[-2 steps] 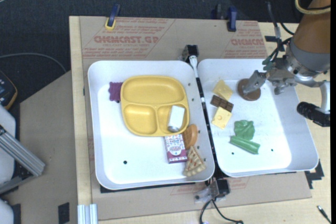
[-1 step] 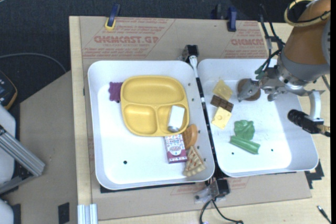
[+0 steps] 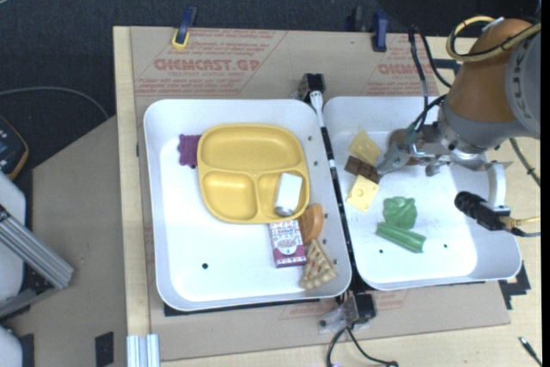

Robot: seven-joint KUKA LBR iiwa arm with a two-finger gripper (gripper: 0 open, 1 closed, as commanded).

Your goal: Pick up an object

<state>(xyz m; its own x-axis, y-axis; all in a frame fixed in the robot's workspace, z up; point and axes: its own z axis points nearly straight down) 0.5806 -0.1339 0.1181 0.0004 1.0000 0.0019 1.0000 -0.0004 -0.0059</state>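
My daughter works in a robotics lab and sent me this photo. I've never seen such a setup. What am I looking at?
One camera looks down at a slant on a bench. The grey and orange machine at right is a robot arm; its pincer hangs over the right bin, near yellow wedges and a green toy. I can't tell whether it grips anything. The left bin holds a yellow divided tray, a small carton and a waffle toy.
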